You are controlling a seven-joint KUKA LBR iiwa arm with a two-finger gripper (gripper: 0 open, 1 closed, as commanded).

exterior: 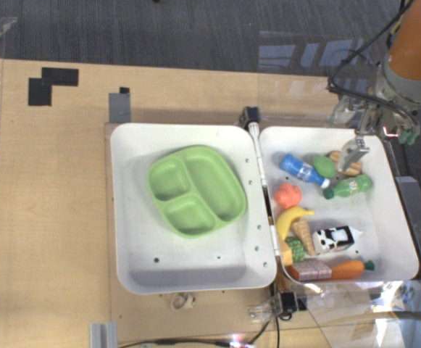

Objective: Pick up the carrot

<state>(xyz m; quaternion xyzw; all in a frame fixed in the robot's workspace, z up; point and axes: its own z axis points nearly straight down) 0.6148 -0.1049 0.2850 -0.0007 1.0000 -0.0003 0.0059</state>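
The carrot (346,270), orange with a green stem end pointing right, lies along the near wall of the right bin (398,216). A red-brown box (310,270) lies against its left end. My gripper (356,153) hangs over the far part of the same bin. It is above a brown pastry-like item (346,167) and a green bottle (349,187), well away from the carrot. I see nothing held in it.
Also in the right bin are a blue bottle (301,170), a round green item (324,167), an orange-red fruit (289,194), a banana (291,220), a cone (303,236) and a cow-patterned carton (334,239). A green divided plate (196,188) sits in the left bin (134,252).
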